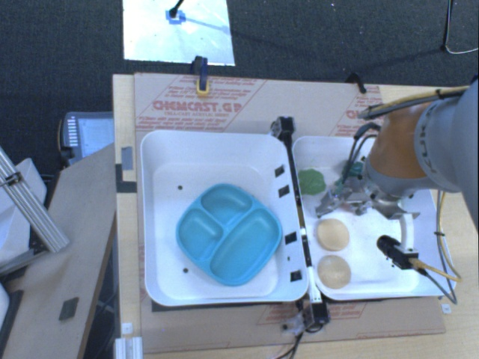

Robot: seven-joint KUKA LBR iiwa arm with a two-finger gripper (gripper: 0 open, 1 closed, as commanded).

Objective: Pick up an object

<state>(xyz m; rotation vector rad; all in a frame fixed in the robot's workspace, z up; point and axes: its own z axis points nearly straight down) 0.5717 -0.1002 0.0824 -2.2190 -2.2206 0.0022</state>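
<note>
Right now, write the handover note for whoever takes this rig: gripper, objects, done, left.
Gripper: low in the right bin, between the green object and the upper tan round object; nothing seen between its fingers.
Lower tan round object: same bin, near the front.
Blue divided plate: in the left bin.
Done: nothing lifted.
Left: grasp one object and raise it.

A light blue divided plate [228,232] sits in a white bin [161,200]; at three o'clock lie a green lump [311,180] and two tan rounds [333,234].
</note>
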